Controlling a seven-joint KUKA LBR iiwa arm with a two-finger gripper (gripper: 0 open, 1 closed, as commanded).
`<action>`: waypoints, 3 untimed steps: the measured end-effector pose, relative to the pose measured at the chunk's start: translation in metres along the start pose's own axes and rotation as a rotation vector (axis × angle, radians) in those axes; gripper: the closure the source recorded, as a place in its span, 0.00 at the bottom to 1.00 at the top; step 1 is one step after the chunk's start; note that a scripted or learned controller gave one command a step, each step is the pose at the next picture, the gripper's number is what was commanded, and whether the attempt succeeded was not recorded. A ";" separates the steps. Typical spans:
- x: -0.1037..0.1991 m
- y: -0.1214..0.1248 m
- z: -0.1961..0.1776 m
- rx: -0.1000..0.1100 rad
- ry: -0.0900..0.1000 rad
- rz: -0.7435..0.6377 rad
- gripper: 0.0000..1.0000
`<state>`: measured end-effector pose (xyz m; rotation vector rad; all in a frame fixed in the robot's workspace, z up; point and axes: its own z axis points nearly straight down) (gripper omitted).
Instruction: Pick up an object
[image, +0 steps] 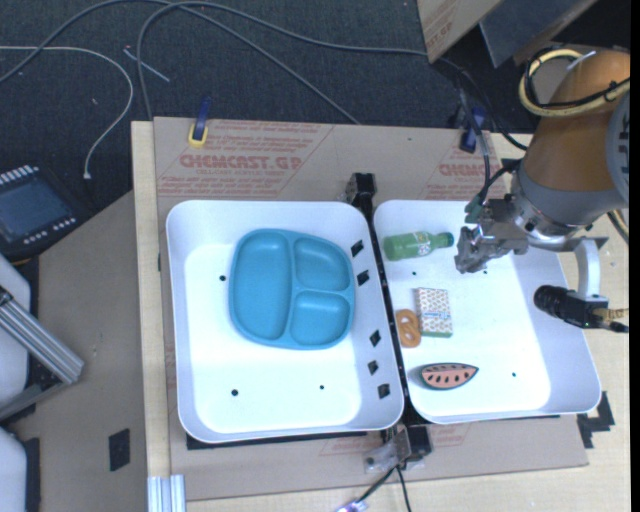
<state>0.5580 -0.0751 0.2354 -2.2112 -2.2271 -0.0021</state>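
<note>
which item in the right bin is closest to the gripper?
The green bottle, lying on its side just left of the gripper. The patterned packet, pretzel and watermelon slice lie farther away.

Glossy blue plastic tray (292, 289); matt cardboard bench (300, 150).

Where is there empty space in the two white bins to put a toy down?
Left bin: bare floor below the blue plate. Right bin: bare right of the watermelon slice and patterned packet. Crowded: its left side, with pretzel and green bottle beside the pincer.
</note>
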 end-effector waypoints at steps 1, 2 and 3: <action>0.045 0.010 -0.003 -0.003 -0.002 0.003 1.00; 0.104 0.018 -0.008 -0.003 -0.001 0.000 1.00; 0.153 0.025 -0.010 -0.003 -0.001 0.001 1.00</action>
